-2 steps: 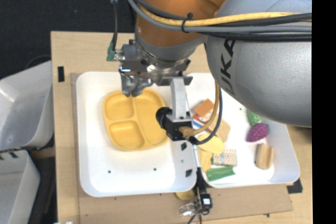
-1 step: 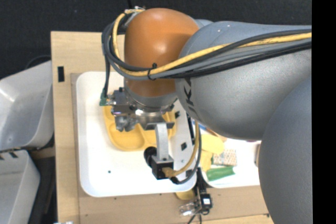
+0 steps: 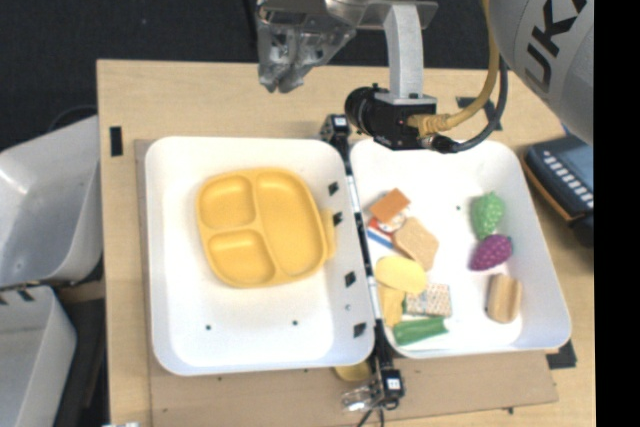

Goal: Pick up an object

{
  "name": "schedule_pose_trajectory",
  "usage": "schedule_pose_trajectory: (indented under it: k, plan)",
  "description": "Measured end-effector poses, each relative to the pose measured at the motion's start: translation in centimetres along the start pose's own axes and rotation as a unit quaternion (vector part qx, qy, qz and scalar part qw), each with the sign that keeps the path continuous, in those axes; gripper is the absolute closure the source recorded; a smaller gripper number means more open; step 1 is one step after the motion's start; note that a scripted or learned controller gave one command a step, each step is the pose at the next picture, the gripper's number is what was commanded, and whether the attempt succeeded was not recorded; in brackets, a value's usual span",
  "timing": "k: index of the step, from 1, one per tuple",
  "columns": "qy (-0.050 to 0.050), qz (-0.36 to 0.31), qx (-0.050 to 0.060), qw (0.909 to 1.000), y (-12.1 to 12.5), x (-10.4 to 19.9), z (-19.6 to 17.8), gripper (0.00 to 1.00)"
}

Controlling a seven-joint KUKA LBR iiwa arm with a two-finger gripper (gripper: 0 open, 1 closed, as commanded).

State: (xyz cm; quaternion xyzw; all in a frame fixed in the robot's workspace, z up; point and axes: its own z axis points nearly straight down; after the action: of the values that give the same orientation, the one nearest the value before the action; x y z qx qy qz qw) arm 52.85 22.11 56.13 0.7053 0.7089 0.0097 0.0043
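Arm body cut off by the top edge; only its lower housing shows. The pincer (image 3: pixel 285 65) hangs above the bench's far edge, beyond the far rim of the left shallow white bin (image 3: pixel 170 315). Its tips are blurred against the dark background; I cannot tell how far it stands open, and nothing can be made out in its grasp.

Left bin: a yellow plastic divided tray (image 3: pixel 262 227) with three compartments, lying near the middle, slightly toward the right rim.

Right shallow white bin (image 3: pixel 535 315) carries the small items, all well apart from the pincer and nearer the viewer than it:
- orange block (image 3: pixel 390 205) near the left rim, toward the far side
- tan square cracker-like piece (image 3: pixel 416 241) just beside it
- yellow flat oval piece (image 3: pixel 400 274) toward the left rim
- speckled pale square (image 3: pixel 430 300) touching the yellow oval's near side
- green elongated piece (image 3: pixel 420 330) at the near edge
- green knobbly fruit shape (image 3: pixel 488 212) and purple grape cluster (image 3: pixel 491 253) toward the right side
- tan bread-like roll (image 3: pixel 503 298) near the right rim

A small item between the orange block and the cracker is partly hidden; only red and blue stripes show. A yellow object at the bench's near edge is mostly covered by the bins.
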Motion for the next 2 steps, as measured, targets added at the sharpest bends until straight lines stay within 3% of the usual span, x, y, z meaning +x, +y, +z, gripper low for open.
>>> schedule_pose_trajectory:
  k: [1,2]
  plan:
    - [-0.005,0.0,0.014,0.9999,-4.2,0.0,7.9,1.0]
    - [-0.006,0.006,0.014,0.9999,-4.2,-8.1,15.2,1.0]
